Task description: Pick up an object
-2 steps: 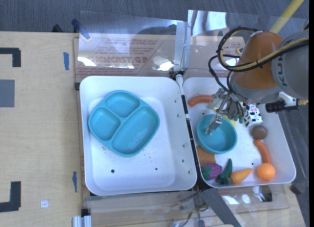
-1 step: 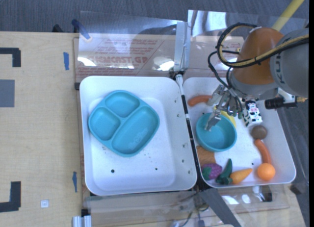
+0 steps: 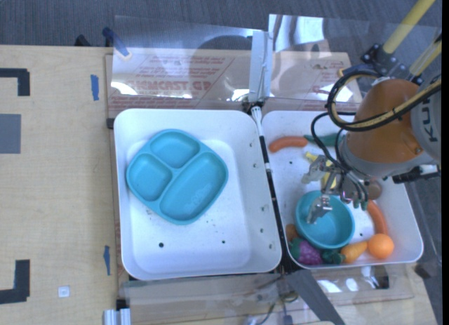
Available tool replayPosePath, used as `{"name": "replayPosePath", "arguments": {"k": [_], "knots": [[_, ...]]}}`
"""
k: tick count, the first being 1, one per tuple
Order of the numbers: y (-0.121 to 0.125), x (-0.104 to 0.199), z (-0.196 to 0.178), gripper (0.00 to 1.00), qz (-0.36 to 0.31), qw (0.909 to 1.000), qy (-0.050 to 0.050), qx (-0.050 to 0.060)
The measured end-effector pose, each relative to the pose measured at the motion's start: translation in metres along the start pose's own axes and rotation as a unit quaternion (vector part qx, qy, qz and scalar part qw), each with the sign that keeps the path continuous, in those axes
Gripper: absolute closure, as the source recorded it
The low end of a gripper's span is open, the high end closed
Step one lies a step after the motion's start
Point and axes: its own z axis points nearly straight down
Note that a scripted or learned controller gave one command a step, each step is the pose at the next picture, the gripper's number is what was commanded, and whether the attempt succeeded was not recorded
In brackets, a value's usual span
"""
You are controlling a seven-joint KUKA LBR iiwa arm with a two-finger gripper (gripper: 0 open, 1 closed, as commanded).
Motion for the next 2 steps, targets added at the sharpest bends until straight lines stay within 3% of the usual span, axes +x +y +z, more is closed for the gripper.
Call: {"name": "replayPosePath", "arguments": {"k": [1,2], "knots": [[-0.001,-0.004,-0.015,1.0,0.0,1.0,-0.006,0.001],[0.011,-0.041,-0.12,1.0,0.102,0.9947,0.005,0.001]]}}
